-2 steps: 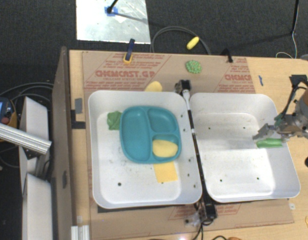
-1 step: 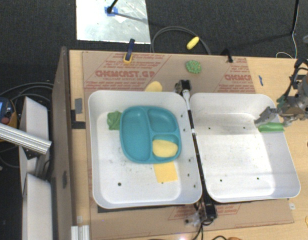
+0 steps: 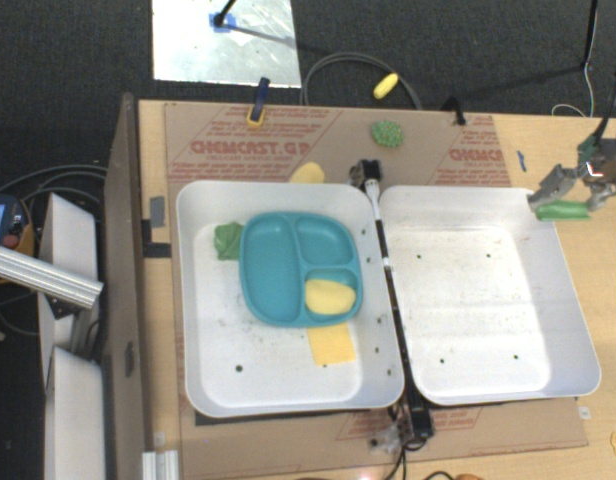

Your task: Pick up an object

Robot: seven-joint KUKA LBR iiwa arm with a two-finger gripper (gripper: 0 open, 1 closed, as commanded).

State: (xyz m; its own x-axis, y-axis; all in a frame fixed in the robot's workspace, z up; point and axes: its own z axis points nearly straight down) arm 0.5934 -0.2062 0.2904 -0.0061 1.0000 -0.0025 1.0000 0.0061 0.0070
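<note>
Camera view, looking down at a slant: two white bins side by side on the counter (image 3: 148,268). Left bin (image 3: 203,368) holds a teal divided plate (image 3: 283,268) about centre. Yellow rounded piece (image 3: 330,296) sits in the plate's 4 o'clock compartment. Flat yellow slab (image 3: 332,345) lies on the bin floor at the plate's 5 o'clock, touching or tucked just under its rim, can't tell which. Green leafy piece (image 3: 228,239) at the plate's 9–10 o'clock, partly under the plate edge. Right bin (image 3: 488,298) shows its bare white floor with a few dark dots.

Gripper (image 3: 566,190) is at 2–3 o'clock of the frame, over the right bin's far right corner rim. Green elongated object (image 3: 564,210) sits at the fingertips, lying roughly level; looks clamped between the fingers, gripper closed on it, though small in frame.

Outside the bins, on cardboard at 12 o'clock: pale yellow piece (image 3: 308,174) touching the left bin's far rim, green round bumpy item (image 3: 388,133), small yellow item (image 3: 386,86) further back, blue-orange clip (image 3: 258,108).
</note>
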